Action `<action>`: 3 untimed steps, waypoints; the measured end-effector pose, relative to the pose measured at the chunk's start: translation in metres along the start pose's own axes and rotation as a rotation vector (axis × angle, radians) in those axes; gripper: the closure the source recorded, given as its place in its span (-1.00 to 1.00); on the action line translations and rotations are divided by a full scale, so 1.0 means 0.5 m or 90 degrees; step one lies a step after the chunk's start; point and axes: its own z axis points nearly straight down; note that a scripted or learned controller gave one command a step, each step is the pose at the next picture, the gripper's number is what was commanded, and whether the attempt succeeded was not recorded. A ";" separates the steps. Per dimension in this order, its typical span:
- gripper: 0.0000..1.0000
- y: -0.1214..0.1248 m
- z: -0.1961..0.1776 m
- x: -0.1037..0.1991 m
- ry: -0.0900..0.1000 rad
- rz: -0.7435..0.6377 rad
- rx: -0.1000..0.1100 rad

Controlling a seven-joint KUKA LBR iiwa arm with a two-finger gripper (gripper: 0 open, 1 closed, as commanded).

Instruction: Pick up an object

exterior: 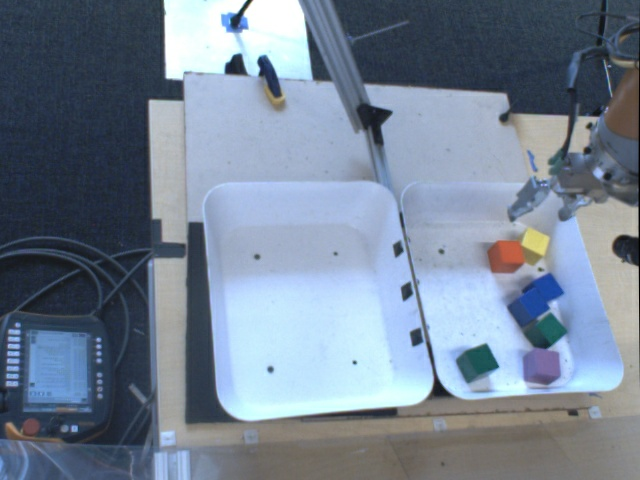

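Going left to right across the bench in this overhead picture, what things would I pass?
Handheld control pad → left white bin → right white bin → green block → orange block → yellow block → gripper.

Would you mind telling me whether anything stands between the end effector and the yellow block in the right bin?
Nothing visible does. The end effector hangs over the far part of the right bin, and the yellow block lies just in front of it with bare bin floor between. The orange block sits beside the yellow one, on its left.
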 end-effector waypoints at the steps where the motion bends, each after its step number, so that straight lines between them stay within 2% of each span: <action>1: -1.00 0.000 0.000 0.000 0.000 0.000 0.000; 3: -1.00 0.010 0.177 -0.015 0.000 0.002 0.002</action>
